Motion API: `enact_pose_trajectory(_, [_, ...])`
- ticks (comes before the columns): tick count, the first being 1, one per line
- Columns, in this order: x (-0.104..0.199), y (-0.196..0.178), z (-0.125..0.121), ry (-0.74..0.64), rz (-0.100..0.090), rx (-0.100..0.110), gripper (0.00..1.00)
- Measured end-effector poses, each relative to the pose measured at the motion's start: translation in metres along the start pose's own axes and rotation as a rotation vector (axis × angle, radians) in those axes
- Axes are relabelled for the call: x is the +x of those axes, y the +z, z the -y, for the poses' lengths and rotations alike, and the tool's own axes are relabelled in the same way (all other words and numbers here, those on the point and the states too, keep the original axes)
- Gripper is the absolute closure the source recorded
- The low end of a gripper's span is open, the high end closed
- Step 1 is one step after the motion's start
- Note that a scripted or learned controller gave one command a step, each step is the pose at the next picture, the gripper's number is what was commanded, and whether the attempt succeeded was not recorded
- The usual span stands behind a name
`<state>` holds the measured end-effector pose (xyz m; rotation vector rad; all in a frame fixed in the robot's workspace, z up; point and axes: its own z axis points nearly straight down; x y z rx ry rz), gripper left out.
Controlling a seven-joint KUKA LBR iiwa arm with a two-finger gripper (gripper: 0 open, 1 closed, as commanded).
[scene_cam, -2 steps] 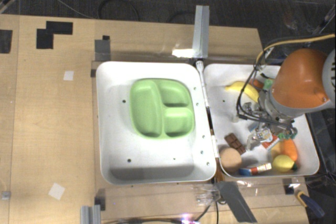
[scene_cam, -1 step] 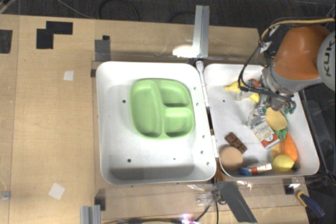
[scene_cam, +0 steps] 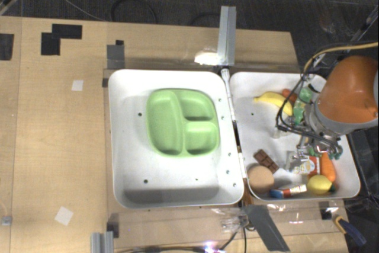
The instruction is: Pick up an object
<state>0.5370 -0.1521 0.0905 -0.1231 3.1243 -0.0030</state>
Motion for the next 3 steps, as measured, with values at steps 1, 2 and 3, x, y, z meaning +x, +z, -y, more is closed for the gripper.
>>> enact_pose_trajectory(1, [0.026,-0.001,-0.009,0.008,0.009,0.004,0.0])
enact_pose_trajectory(2, [-0.051,0.001,-0.054,0.117,0.005,-0.001,0.0])
enact_pose_trajectory(3, [-0.016,-0.029,-0.017,0.294,-0.009,0.0,0.0])
